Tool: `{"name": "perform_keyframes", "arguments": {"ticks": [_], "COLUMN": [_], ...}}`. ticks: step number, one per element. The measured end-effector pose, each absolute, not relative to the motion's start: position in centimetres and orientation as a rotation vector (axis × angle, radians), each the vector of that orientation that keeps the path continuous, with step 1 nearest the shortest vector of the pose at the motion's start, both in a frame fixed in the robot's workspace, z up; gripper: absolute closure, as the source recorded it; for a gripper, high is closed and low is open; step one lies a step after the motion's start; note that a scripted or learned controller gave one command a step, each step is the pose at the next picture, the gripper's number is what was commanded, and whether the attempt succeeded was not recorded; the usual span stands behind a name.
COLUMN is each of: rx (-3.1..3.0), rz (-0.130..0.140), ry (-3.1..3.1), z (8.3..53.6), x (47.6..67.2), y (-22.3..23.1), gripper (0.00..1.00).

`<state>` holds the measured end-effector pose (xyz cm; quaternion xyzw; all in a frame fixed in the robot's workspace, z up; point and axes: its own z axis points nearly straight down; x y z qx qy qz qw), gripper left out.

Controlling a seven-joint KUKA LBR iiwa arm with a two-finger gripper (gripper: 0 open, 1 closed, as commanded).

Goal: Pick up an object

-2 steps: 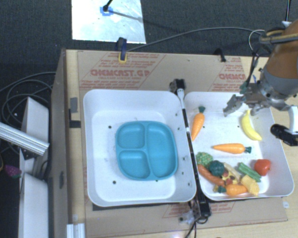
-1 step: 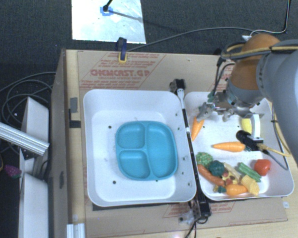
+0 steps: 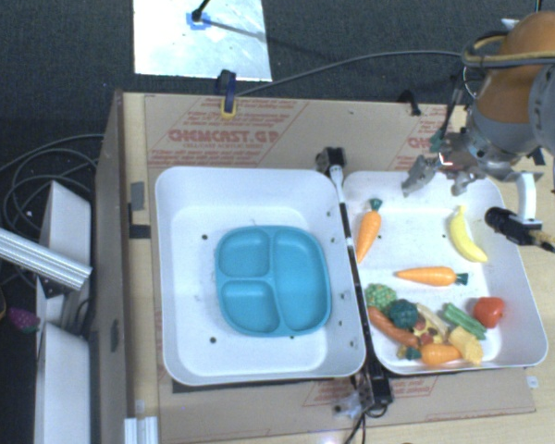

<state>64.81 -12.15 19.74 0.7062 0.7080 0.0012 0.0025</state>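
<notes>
The right bin (image 3: 527, 336) holds toy food: a carrot (image 3: 368, 230) standing along its left side, a second carrot (image 3: 429, 275) lying across the middle, a yellow banana (image 3: 465, 235), a red tomato (image 3: 488, 311), broccoli (image 3: 402, 314) and a pile of several small vegetables (image 3: 437, 337) at the front. My gripper (image 3: 437, 178) hangs over the bin's far edge, above and behind the food. Its two fingers stand spread apart with nothing between them. The nearest item is the banana, a little to the front right of the fingers.
The left bin (image 3: 190, 202) holds a blue divided plate (image 3: 271, 279). A black clamp (image 3: 333, 163) sits at the far end of the seam between the bins. Cables and a grey metal bar (image 3: 34, 254) lie off the bench at left.
</notes>
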Motion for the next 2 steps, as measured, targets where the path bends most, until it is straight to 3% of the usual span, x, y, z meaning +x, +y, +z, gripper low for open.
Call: {"name": "perform_keyframes", "arguments": {"ticks": [1,2], "rx": [2.22,2.214], "rz": [-0.002,0.007], "ry": [2.223,2.207], "z": [15.9,8.9], "x": [55.9,49.0], "y": [-15.7,-10.7], "gripper": [0.0,0.0]}}
